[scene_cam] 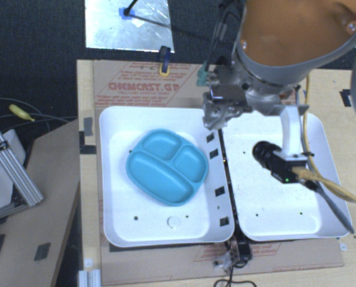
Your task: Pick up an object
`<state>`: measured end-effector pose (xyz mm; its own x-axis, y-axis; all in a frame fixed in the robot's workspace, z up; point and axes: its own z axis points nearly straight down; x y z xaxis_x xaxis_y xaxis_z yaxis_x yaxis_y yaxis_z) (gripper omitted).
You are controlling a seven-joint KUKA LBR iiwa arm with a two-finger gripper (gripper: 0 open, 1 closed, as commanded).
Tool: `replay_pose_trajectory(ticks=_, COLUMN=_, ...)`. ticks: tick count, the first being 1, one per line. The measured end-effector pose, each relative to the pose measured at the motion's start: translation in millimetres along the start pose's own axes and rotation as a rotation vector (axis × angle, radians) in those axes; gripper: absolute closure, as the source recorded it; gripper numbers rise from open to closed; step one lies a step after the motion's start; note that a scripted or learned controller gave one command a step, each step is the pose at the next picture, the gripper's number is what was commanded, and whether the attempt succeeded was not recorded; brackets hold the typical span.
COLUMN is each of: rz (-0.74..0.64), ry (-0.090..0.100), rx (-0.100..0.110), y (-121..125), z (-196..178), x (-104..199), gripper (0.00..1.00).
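2 white bins sit side by side in the middle of the frame on a sheet of card with red print. The left bin holds a blue plate with 3 compartments. The plate lies flat at about the bin's centre, its long side running from upper left to lower right, and nothing touches it. Below it, near the bin's lower edge, is a small pale round spot, perhaps a clear disc or only a mark; the view is too faint to say.

The arm comes in from the upper right of the frame, its orange band filling that corner. The gripper hangs over the upper end of the wall shared by the 2 bins, up and to the right of the plate and clear of it. Whether the gripper is apart or together cannot be told from this angle, and nothing shows in its grasp.

The floor of the right bin is bare white in its lower half. A silvery foil sheet lies at the upper left of the frame.
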<state>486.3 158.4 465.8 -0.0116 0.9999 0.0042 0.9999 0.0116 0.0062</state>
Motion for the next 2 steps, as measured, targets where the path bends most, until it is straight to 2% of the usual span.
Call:
replay_pose_trajectory(ticks=1, rz=0.013, ry=-0.005, rx=0.007, y=-0.3, z=39.8, x=-19.2, gripper=1.0)
replay_pose_trajectory(ticks=2, rz=0.015, ry=-0.005, rx=0.004, y=-0.2, z=37.9, x=-65.2, gripper=1.0)
